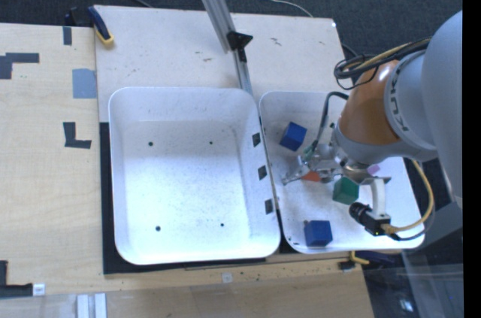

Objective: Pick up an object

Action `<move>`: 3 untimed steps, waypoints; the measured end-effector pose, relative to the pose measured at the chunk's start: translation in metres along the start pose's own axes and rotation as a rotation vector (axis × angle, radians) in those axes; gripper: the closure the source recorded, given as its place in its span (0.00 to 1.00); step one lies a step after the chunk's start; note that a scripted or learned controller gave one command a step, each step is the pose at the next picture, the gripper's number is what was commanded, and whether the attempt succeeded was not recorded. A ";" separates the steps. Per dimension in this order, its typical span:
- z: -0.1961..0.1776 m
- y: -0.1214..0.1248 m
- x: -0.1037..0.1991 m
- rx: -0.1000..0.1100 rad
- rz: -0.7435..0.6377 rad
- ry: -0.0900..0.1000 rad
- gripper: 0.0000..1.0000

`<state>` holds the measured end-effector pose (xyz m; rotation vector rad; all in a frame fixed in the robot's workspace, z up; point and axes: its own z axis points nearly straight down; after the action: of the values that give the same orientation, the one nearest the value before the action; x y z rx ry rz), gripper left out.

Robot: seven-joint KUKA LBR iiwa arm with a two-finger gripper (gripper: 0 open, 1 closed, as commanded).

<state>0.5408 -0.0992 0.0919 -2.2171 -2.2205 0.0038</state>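
the arm's gripper (312, 168) hangs low inside the right bin (391, 234); whether its jaws are apart or together cannot be told. a blue cube (293, 136) lies at 11 o'clock from it, a green block (345, 191) at 4 o'clock, another blue block (318, 232) at 6 o'clock. the left bin (188, 174) sits alongside on the worktop (45, 159).
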 end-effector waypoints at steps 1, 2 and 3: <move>-0.062 0.014 0.005 -0.008 -0.001 -0.001 0.00; -0.001 0.025 0.001 -0.007 0.001 -0.006 0.00; -0.010 0.024 0.003 -0.002 -0.001 -0.002 1.00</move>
<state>0.5645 -0.0957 0.1020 -2.2184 -2.2232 0.0034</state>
